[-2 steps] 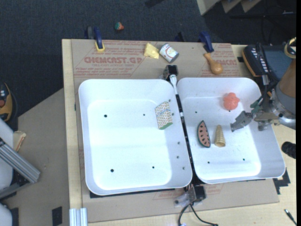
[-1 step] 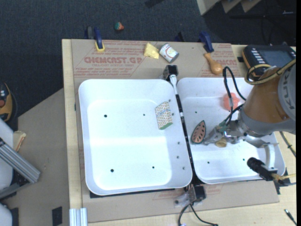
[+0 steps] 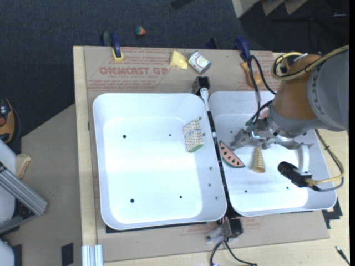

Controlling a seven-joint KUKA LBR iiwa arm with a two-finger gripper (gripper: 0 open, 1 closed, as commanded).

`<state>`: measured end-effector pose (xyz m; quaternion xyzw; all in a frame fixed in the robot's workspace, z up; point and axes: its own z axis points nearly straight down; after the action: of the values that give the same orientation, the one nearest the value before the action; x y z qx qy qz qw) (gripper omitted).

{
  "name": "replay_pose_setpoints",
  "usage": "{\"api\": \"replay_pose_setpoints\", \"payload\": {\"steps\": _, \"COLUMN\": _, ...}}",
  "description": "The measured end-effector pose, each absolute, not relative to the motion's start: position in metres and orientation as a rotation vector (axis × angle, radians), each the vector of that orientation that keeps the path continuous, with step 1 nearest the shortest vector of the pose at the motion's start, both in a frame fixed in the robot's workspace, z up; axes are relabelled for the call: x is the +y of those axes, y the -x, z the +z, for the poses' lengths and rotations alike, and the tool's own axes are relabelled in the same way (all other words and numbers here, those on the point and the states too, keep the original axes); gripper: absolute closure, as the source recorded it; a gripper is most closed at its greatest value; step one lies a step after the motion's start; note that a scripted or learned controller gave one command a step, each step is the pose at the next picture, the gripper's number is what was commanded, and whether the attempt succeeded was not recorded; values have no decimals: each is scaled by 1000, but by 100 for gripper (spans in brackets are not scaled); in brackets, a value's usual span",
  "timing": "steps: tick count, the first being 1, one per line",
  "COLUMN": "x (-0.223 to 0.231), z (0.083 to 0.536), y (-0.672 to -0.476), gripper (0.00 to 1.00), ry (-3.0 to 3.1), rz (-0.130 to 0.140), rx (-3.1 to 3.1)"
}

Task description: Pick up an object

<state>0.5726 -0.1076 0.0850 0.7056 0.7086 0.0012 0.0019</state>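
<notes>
In the right bin (image 3: 277, 201) lie a watermelon slice toy (image 3: 230, 154), near the bin's left wall, and a tan ice-cream cone toy (image 3: 259, 160) just right of it. A small patterned pouch (image 3: 193, 134) rests in the left bin (image 3: 138, 204) close to its right wall. My gripper (image 3: 252, 139) hangs over the right bin, directly above the wide end of the cone and a little right of the watermelon slice. The grey arm with its orange band reaches in from the right and hides the back right part of that bin.
Behind the bins, a yellow piece (image 3: 178, 60) and a small white box (image 3: 198, 62) lie on the board. Blue clamps (image 3: 116, 46) hold the board's back edge. A black part (image 3: 202, 85) sits at the top of the divide between the bins. Cables run along the arm.
</notes>
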Motion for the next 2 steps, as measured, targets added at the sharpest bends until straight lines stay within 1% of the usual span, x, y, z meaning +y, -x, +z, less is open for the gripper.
{"api": "replay_pose_setpoints", "payload": {"steps": 1, "x": -164, "z": 138, "y": -606, "gripper": 0, "ry": -2217, "rz": 3, "rx": 2213}}
{"api": "replay_pose_setpoints", "payload": {"steps": 2, "x": -206, "z": 81, "y": -561, "gripper": 0, "ry": -2232, "rz": -8, "rx": 2220}}
